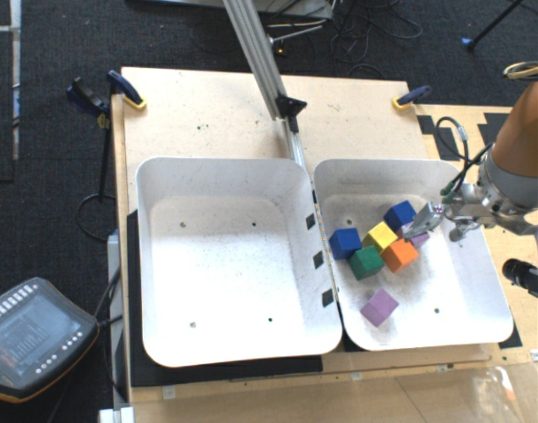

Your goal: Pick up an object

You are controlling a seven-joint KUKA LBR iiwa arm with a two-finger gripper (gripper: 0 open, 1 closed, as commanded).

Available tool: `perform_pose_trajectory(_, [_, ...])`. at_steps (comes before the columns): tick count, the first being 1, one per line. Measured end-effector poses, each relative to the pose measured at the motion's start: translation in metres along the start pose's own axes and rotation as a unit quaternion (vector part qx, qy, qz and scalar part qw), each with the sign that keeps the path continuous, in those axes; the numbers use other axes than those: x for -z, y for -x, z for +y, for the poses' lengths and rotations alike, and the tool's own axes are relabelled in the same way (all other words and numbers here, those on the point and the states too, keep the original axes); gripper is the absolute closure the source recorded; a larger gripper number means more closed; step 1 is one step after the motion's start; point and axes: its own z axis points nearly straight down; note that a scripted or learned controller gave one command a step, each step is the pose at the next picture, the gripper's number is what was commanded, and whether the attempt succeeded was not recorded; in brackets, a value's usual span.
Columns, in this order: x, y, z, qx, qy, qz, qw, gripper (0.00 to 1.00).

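The right bin (467,311) holds a cluster of small blocks: two blue blocks (344,242) (399,214), a yellow one (382,235), a green one (367,262), an orange one (399,254) and, apart from them nearer the front, a purple one (379,307). My gripper (422,225) reaches in from the right and sits low at the cluster's right side, just beside the orange block and the right-hand blue block. A small purple piece shows right at its tip. Whether anything sits between its fingers is hidden.
The left bin (163,263) lies alongside, sharing a middle wall with the right bin. A slanted metal pole (256,47) stands behind the bins. Clamps sit at the bench's back corners, and a pendant (31,337) lies at the front left.
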Motion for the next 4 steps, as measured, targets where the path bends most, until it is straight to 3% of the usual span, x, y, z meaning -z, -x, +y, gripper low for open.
perform_pose_trajectory(2, [-0.104, 0.000, 0.008, -0.001, 0.002, -0.001, 1.0000, 0.00])
perform_pose_trajectory(3, [-0.092, 0.000, 0.008, 0.000, 0.003, 0.000, 1.0000, 1.00])
perform_pose_trajectory(4, [-0.032, 0.000, 0.017, 0.002, 0.005, -0.001, 1.0000, 1.00])
